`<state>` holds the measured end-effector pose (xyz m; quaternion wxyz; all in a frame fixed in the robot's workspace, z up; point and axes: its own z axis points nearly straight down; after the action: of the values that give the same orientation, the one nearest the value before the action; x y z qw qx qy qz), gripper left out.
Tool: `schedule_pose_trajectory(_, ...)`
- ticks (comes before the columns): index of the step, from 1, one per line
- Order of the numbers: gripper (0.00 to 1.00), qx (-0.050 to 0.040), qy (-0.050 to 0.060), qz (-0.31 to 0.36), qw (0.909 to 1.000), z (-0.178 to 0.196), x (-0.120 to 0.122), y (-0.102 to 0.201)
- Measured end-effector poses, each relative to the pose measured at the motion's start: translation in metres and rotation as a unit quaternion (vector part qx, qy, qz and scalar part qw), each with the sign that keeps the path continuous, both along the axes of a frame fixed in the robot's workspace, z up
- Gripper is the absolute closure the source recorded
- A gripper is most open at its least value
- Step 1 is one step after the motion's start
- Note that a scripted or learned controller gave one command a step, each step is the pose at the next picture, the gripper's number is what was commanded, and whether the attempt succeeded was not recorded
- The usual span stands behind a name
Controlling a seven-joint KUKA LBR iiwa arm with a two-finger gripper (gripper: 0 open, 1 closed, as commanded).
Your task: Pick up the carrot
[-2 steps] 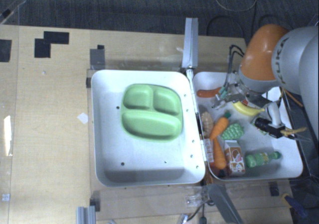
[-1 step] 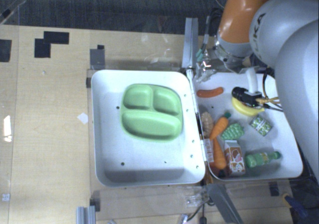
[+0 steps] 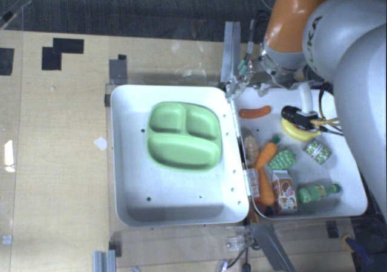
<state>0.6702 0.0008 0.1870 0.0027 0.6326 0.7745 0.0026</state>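
Hand (image 3: pixel 251 80), grip state unclear, hovers at the right bin's (image 3: pixel 354 201) far edge, carrot (image 3: pixel 266 153) apart.

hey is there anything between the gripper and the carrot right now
Yes, partly. The gripper sits at the right bin's far left corner. The carrot lies nearer the camera, and a red sausage lies between them. From above, nothing covers the carrot.
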Motion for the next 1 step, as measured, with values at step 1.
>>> schedule_pose_trajectory(1,0.00,0.0000,0.001,0.072,0.9974,-0.0013,-0.1107,0.0440)
